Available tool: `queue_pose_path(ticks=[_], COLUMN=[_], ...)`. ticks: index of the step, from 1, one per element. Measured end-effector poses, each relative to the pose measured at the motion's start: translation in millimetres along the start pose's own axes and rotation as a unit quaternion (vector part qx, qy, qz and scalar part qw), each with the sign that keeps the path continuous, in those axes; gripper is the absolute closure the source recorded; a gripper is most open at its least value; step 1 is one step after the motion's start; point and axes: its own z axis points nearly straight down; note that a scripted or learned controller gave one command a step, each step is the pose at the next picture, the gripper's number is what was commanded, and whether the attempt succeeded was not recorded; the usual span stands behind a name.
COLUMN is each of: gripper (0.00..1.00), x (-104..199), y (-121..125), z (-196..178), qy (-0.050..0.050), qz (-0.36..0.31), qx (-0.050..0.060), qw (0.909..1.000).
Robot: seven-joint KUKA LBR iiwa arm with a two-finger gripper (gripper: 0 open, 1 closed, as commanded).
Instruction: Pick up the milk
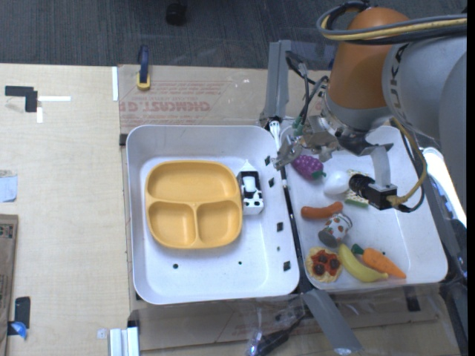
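The milk [251, 192] is stood just right of the yellow plate [194, 203], free to be grabbed. The end effector [291, 148] is hung above; its grip cannot be told.

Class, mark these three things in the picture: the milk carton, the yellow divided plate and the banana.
milk carton [251, 192], camera view, on its cow-patterned side
yellow divided plate [194, 202], camera view, on its centre ridge
banana [357, 265], camera view, mid-length on its curve

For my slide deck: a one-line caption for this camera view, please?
Grey arm's gripper hovers over the right bin, while the small cow-patterned milk carton stands beside the yellow divided plate.
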Motion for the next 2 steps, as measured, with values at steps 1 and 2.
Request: queue_pose_path(ticks=[1,2], gripper=[0.0,0.0], x=[36.6,51.2], y=[37.2,51.9], z=[21.2,21.0], qy=[0.0,-0.001], qz=[0.052,0.16], qx=[0.0,0.0], qw=[0.9987,0.9872])
